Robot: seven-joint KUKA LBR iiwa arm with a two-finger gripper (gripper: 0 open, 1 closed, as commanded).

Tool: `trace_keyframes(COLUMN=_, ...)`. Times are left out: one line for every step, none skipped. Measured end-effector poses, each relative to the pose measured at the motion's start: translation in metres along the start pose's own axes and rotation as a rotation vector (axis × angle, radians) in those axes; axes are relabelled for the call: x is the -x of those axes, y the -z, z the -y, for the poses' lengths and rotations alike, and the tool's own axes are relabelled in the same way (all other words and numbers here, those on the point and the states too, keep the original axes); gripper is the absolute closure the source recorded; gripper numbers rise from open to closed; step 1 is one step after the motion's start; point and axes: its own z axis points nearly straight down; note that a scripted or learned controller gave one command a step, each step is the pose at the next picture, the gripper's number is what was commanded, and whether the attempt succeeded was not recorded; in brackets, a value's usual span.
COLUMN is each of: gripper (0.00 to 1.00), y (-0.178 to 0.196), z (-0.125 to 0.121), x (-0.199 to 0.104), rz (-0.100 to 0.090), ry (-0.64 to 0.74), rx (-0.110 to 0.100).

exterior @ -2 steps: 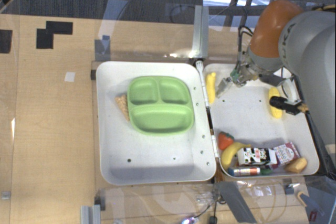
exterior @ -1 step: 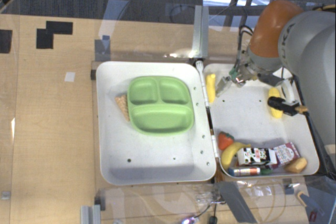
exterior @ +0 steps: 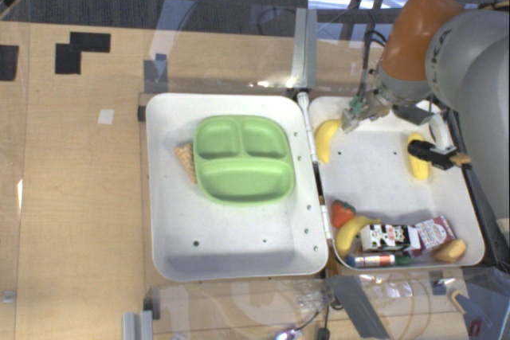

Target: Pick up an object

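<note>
Gripper hovers in the right bin just beside a banana — finger state cannot be told — with cartons and fruit crowding the near wall.

A yellow banana lies against the right bin's left wall.

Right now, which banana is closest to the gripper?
The banana at the right bin's upper-left corner, against the divider, just left of the gripper. The other lies at the bin's near edge beside the cartons.
</note>
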Motion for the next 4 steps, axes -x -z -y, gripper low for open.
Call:
trace_keyframes(gripper=1.00, y=-0.014, z=0.032, x=-0.011, rz=-0.002, ry=-0.116, rx=-0.003)
trace_keyframes(gripper=1.00, y=-0.013, z=0.043, x=-0.008, rz=-0.002, ry=-0.220, rx=-0.003)
trace_keyframes(gripper=0.00, y=-0.013, z=0.044, x=-0.007, rz=0.000, ry=-0.222, rx=-0.004)
trace_keyframes(gripper=0.00, y=-0.013, z=0.075, x=0.037, rz=0.001, ry=-0.296, rx=-0.005)
